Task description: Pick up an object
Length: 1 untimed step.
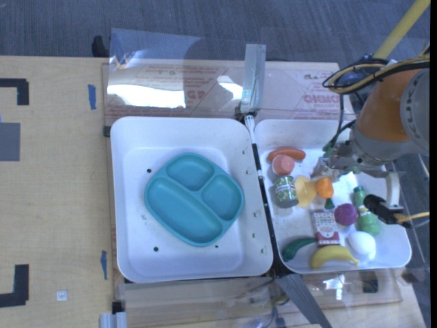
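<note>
The right bin (396,255) holds several toy foods. A red sausage (285,156) lies at the back, with a small jar (285,190) and a yellow piece (305,190) in front of it. An orange piece (325,187) sits just under my gripper (330,165), which hangs low over the bin's back middle. Toward the front are a red carton (326,227), a purple ball (345,214), a green bottle (366,217), a white egg (362,244), a banana (333,256) and a green pepper (296,247). The wrist hides whether the gripper touches anything.
The left bin (130,251) carries a teal divided plate (194,198). A clear plastic sheet (171,80) stands behind both bins. The grey arm with its orange band (382,118) and cables (355,74) covers the right bin's back right corner.
</note>
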Each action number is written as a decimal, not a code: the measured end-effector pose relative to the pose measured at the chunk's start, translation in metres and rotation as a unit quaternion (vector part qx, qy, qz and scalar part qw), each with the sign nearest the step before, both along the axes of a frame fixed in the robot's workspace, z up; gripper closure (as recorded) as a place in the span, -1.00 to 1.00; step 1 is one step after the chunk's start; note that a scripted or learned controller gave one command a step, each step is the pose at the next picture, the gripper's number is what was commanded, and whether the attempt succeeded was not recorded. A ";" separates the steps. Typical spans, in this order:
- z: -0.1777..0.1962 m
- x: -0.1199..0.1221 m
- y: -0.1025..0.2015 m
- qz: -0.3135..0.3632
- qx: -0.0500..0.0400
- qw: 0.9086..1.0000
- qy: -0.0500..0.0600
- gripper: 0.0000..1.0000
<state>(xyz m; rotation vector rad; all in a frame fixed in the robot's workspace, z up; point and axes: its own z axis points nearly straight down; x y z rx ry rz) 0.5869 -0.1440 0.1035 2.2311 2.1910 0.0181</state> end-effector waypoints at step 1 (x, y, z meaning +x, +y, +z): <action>0.099 0.048 0.067 0.056 0.001 0.998 0.004 1.00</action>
